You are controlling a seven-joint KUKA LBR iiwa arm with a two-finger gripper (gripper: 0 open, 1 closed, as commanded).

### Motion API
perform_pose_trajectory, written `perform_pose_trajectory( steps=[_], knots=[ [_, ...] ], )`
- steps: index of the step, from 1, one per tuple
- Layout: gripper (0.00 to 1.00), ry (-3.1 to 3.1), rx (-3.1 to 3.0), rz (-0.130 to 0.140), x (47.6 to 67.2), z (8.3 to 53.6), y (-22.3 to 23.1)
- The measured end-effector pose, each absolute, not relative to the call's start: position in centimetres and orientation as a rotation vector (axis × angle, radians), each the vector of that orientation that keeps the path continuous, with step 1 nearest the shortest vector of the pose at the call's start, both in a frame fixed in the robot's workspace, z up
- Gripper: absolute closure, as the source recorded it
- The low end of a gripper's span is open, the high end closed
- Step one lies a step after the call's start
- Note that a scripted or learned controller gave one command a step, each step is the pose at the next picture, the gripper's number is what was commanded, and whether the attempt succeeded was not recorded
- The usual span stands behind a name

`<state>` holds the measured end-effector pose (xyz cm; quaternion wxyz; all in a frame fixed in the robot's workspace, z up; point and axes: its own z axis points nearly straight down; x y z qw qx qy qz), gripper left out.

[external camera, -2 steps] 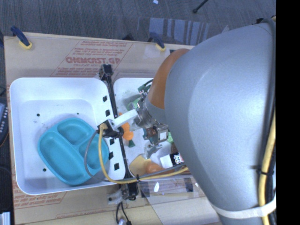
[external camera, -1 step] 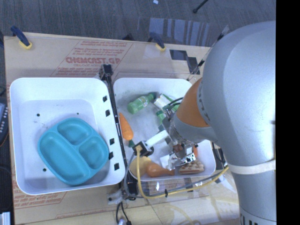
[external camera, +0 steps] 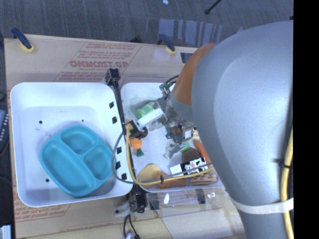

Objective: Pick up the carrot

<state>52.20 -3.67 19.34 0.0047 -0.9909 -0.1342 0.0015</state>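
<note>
Arm point(external camera: 244, 113): grey, orange band above the wrist, bulks over the right side of the view and covers much of the right bin.

Worktop point(external camera: 94, 63): brown cardboard sheet with red print, blue clamps at its far edge.

Left bin point(external camera: 20, 133): white, shallow. Holds a blue divided plate point(external camera: 77, 158), three compartments, lying toward the near side.

Right bin point(external camera: 137, 91): white, cluttered. Black cable runs along the seam between the two bins.

Gripper point(external camera: 174, 136): down inside the right bin, near its middle, among the clutter. Whether the jaws are open or closed, cannot tell; wrist hardware hides them.

Wooden spoon point(external camera: 152, 174): near edge of the right bin.

Green-and-white object point(external camera: 148, 112): far part of the right bin, left of the wrist.

Carrot point(external camera: 201, 151): orange, slim, lying in the right bin at the arm's edge, just right of the gripper, partly hidden.

Small orange piece point(external camera: 135, 144): by the bin's left wall.
</note>
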Motion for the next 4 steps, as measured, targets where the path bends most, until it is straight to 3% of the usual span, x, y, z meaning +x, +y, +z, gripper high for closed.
perform_pose_trajectory(
  steps=[1, 2, 3, 4],
  knots=[
    [0.00, -0.458, -3.099, 0.020, 48.1, 19.0, 1.9],
    [1.00, -0.471, -3.092, 0.031, 48.1, 19.9, 1.9],
    [1.00, -0.638, -3.067, 0.018, 47.5, 19.4, 6.0],
    [1.00, -1.067, -2.951, 0.008, 49.9, 30.0, 5.8]
  ],
)
